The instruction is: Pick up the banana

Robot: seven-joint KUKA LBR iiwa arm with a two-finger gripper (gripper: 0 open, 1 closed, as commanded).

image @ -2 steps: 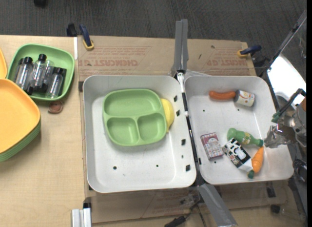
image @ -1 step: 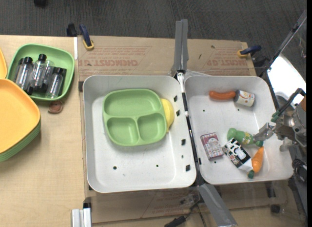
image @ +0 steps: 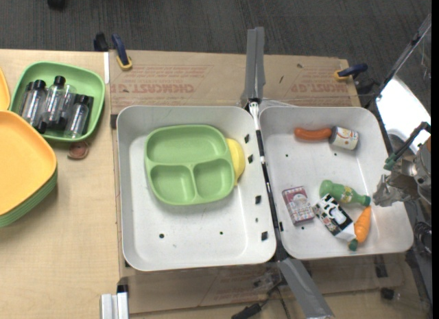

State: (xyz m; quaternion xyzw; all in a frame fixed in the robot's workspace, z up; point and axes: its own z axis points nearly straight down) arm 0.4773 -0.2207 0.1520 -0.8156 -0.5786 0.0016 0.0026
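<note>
The light is bright and even. The white bins (image: pixel 137 242) shine a little. Shadows are soft. Edges look slightly blurry.

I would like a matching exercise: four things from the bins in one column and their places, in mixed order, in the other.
Things:
1. banana
2. green divided plate
3. carrot
4. sausage

Places:
A. right bin, far side, beside a small can
B. left bin, middle
C. tucked against the plate's right edge
D. right bin, near right corner

Pairs: 1-C, 2-B, 3-D, 4-A

The arm reaches in low from the right, its hand (image: pixel 389 191) hanging at the edge, too indistinct to read.
</note>
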